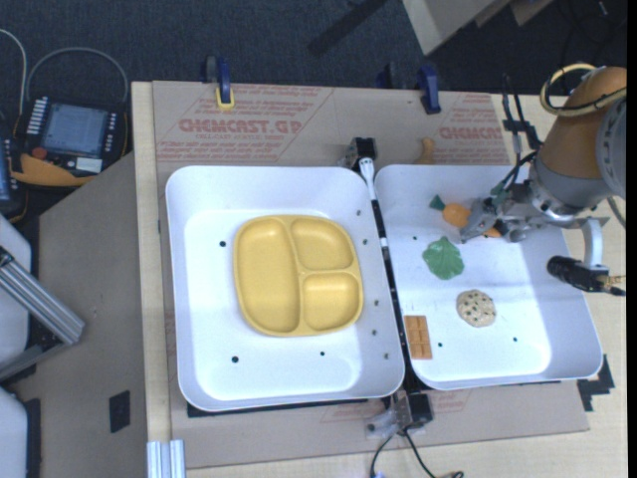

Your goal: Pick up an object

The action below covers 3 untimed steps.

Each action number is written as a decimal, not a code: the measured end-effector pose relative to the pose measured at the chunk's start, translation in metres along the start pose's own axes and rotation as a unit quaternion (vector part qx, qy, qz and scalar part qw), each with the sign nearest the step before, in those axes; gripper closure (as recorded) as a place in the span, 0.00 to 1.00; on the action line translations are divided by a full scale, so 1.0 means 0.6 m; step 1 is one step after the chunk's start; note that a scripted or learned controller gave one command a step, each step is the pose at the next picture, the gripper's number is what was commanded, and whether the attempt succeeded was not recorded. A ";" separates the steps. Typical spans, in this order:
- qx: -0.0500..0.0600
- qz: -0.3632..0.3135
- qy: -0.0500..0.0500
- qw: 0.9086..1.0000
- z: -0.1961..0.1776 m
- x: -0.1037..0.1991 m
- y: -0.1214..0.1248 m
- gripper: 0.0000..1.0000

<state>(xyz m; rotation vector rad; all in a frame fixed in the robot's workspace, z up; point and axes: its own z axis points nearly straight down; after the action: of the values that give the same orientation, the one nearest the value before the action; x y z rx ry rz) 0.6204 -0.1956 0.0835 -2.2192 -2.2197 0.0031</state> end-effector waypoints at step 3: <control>-0.006 -0.001 -0.002 1.000 -0.235 0.000 0.016 1.00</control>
<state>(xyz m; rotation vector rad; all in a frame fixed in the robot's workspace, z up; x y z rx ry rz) 0.6302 -0.1955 0.2247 -2.2254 -2.2286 -0.0056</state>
